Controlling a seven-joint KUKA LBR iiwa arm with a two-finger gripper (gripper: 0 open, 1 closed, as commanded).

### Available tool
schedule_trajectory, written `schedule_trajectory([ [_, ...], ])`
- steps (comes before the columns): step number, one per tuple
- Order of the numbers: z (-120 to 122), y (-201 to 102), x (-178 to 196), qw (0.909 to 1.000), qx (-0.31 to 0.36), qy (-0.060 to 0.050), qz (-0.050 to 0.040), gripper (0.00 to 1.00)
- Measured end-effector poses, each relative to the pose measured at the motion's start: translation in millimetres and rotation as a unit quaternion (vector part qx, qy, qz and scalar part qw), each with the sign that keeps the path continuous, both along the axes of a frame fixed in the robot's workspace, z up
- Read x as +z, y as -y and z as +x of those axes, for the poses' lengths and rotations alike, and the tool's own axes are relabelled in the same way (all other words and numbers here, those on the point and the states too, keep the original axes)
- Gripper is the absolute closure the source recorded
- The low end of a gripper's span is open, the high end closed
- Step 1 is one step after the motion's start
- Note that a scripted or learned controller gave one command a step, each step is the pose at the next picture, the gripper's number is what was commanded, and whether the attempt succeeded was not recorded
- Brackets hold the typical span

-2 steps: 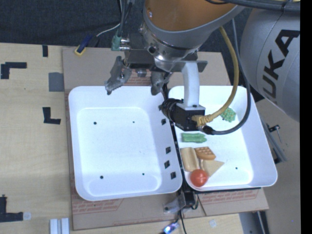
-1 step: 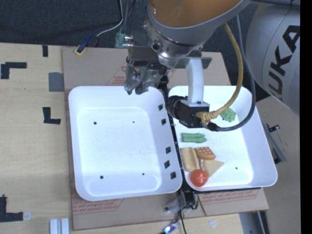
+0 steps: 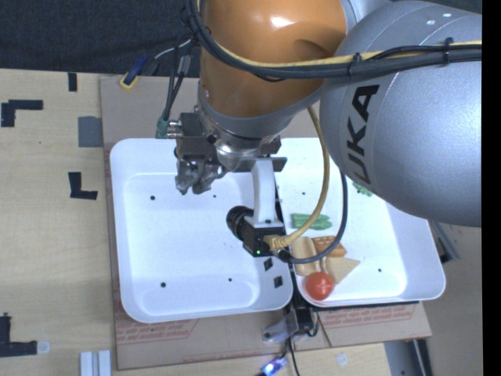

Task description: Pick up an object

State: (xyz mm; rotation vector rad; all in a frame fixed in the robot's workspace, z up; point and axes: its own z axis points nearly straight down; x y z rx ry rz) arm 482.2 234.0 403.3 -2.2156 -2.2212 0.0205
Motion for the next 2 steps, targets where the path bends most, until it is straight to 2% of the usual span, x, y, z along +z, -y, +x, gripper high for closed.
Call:
schedule_trajectory([
  [1,21.2,47.0,-171.3,1.0,-0.003,-0.002,-0.0015,1.0],
  [2,13.6,119.0,-171.9,1.0,-0.004,0.003,0.0017,1.0],
])
